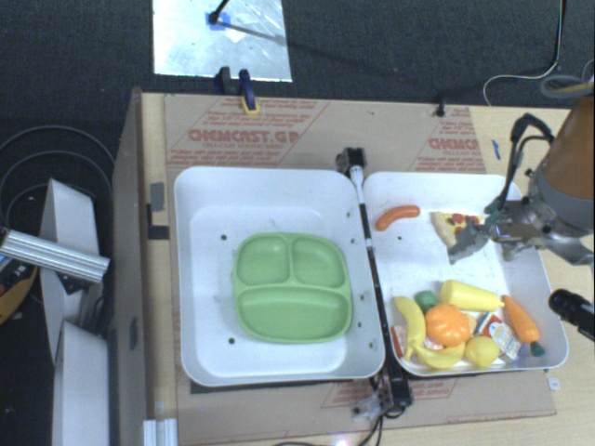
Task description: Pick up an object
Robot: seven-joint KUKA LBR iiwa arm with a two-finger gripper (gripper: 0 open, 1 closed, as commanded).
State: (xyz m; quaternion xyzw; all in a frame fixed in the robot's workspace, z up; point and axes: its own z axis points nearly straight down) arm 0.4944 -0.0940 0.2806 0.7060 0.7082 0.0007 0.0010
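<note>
Pick not done as far as I can judge, nothing is visibly lifted.

Near end of the right bin (558, 353): toy food piled up. Banana (416, 328) at the left of the pile, orange fruit (447, 323) touching it, lemon (481, 350) just right of that, carrot (521, 319) along the right wall, yellow corn-like piece (470, 295) on the far side of the pile, a small green item (426, 298) beside it. Some flat wrapper pieces under the pile, too small to identify.

Left bin (200, 277): green divided plate (293, 286) sits flat in the middle, nothing on it.

Farther up the right bin: pizza slice (452, 224) lies on the bin floor, sausage (398, 216) well left of it near the divider wall.

Gripper (469, 240) is low over the right bin, tip at or touching the near right edge of the pizza slice. Jaws: cannot tell whether apart or together, they read as one dark blob from this angle. Nothing clearly between them.

Likely target is the pizza slice, going by tip position. It looks flat against the floor, so not off the surface yet.

Left to do: close on an object, lift clear, confirm it comes up. A flat slice looks like a hard grasp; slip risk is high.
</note>
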